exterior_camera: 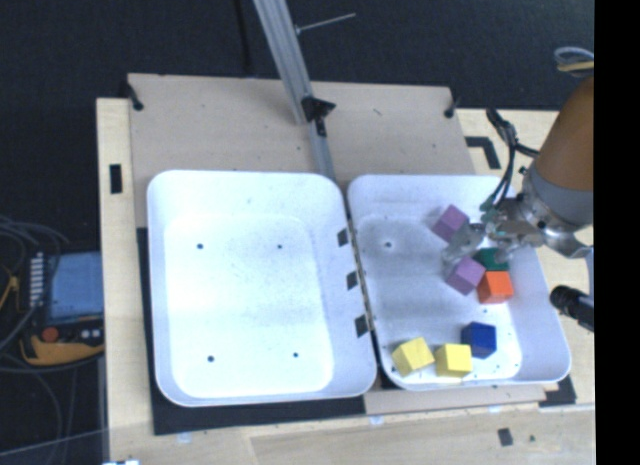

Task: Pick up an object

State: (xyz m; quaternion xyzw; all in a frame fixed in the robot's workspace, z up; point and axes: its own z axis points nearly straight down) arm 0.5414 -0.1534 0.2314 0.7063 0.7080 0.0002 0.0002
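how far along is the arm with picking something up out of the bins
Done: the gripper has reached into the right bin, low among the blocks. In hand: it sits between the two purple blocks and; whether it grips one is unclear. Left: lifting a block out. The orange block, blue block and yellow blocks lie untouched.

Coloured blocks [470, 275] in right bin [400, 223]

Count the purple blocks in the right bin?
2. One purple block sits in the right white bin left of the gripper; the other purple block lies just below it. More may hide under the arm.
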